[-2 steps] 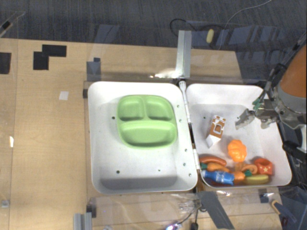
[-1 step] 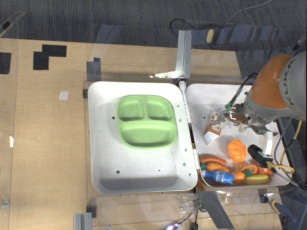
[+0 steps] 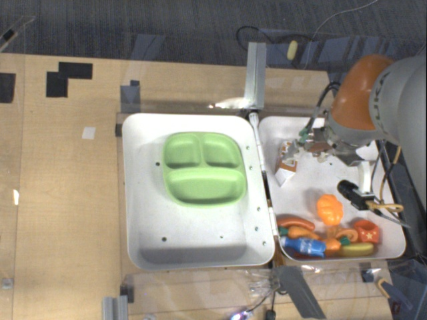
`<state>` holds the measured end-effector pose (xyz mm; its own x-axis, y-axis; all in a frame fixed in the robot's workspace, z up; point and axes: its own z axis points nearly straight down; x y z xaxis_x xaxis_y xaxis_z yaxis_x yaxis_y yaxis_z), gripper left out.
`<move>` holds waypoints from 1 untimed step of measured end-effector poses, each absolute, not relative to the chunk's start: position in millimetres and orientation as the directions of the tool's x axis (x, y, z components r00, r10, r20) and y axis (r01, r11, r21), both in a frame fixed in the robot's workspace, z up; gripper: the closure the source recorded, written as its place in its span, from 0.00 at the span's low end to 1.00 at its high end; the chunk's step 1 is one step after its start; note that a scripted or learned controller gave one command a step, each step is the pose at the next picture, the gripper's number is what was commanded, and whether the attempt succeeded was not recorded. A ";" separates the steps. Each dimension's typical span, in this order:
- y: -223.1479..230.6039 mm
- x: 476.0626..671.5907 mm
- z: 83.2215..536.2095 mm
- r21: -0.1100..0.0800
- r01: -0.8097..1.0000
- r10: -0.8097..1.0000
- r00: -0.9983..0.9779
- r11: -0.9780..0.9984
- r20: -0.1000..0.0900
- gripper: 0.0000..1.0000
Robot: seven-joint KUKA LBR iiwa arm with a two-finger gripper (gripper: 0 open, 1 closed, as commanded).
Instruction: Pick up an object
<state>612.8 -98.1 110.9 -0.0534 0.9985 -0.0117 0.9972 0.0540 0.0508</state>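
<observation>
The toys (image 3: 330, 232) lie heaped along the lower edge of the right bin (image 3: 270, 135), at the lower right of the frame: an orange pepper-like piece (image 3: 329, 209) uppermost, a blue piece (image 3: 307, 247), a red one (image 3: 367, 232), a yellow one (image 3: 356, 249) and other small orange and red bits, all touching or overlapping. Being crowded against the bin's near wall, they leave little room for fingers; by my reckoning the orange piece, standing proud at the top of the heap, is the easiest to take.

The gripper (image 3: 289, 160) hangs in the upper part of the same bin, well apart from the heap, over bare white floor. Something small, brown and white, shows at its tip, but whether that is a held thing or part of the tool I cannot tell, nor whether the pincer is open or closed. The arm (image 3: 373, 105) comes in from the upper right, its orange band above the wrist.

The left bin (image 3: 137, 199) holds a green divided tray (image 3: 203, 167), lying flat in its upper middle.
</observation>
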 end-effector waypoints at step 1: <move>-92.7 616.2 110.5 0.051 0.999 1.000 0.007 -0.007 -0.008 0.00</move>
<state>616.2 -92.7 110.5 0.0070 0.9999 -0.0077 0.9987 -0.0066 0.0505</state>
